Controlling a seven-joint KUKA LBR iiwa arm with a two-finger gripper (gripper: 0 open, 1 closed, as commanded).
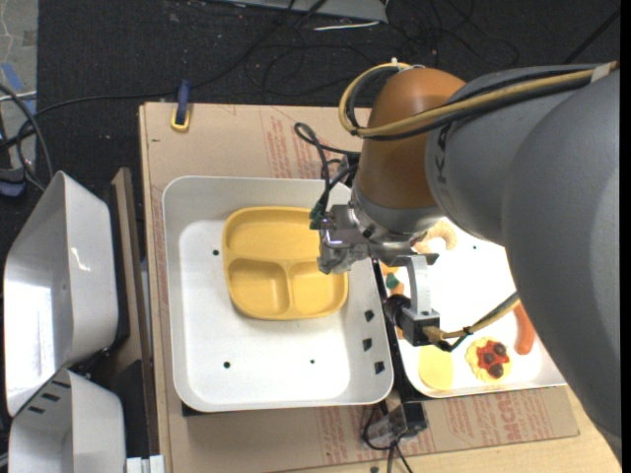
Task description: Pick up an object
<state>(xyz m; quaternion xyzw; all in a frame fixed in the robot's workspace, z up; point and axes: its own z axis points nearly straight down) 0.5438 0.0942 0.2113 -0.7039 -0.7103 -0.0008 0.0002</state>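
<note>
Tray [271, 264], yellow, with divided compartments, lies flat in the left bin [197, 363], toward its upper middle. Gripper [333, 252] sits at the tray's right edge, over the rim; whether its fingers are open, closed or on the tray — cannot tell (the wrist blocks the view from above). Orange band [409, 136] of the arm rises above it, the grey arm filling the upper right. Right bin [473, 384] holds a pale yellow disc [436, 368], a yellow-and-red piece [490, 357] beside it, and an orange carrot-like piece [525, 331] at the far right, partly under the arm
</note>
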